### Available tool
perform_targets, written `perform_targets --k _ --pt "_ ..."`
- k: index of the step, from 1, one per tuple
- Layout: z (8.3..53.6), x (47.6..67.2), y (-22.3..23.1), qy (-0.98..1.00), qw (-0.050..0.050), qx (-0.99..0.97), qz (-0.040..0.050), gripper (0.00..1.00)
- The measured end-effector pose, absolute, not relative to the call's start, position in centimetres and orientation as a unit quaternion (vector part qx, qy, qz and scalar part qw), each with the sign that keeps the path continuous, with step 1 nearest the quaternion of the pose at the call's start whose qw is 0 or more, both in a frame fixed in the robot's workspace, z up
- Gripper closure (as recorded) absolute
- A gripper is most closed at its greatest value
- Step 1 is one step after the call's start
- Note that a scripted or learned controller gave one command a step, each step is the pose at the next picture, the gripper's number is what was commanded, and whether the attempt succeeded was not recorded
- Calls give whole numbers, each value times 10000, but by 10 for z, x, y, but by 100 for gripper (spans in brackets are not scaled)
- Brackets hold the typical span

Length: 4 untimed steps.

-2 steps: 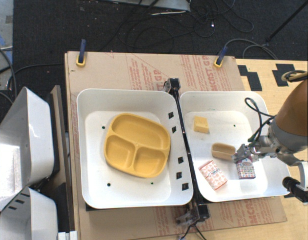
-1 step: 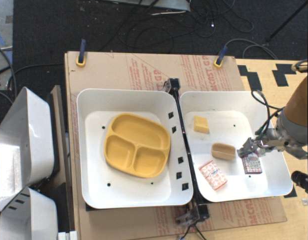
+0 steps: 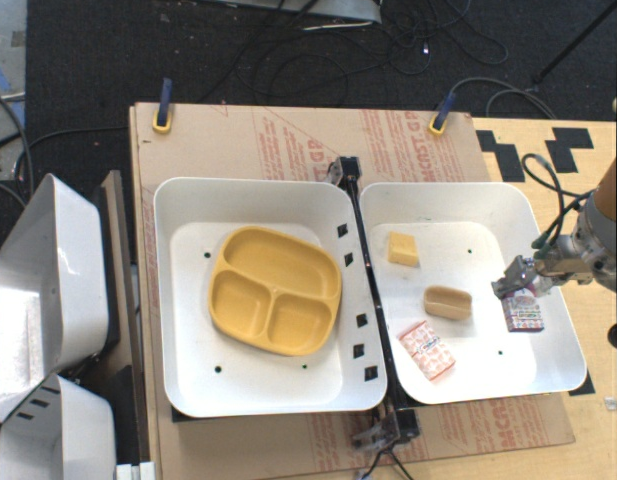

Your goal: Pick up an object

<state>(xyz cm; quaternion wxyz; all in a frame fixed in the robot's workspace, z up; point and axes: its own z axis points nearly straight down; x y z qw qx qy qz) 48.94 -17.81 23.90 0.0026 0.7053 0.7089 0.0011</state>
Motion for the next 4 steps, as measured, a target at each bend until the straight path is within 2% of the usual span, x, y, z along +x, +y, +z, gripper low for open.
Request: perform_targets --k 1,2,4 --pt "232 482 -119 7100 -10 7042 1 100" --pt "236 491 -64 7106 -1 7036 7 100" --pt "246 496 34 7103 -4 7038 0 100"
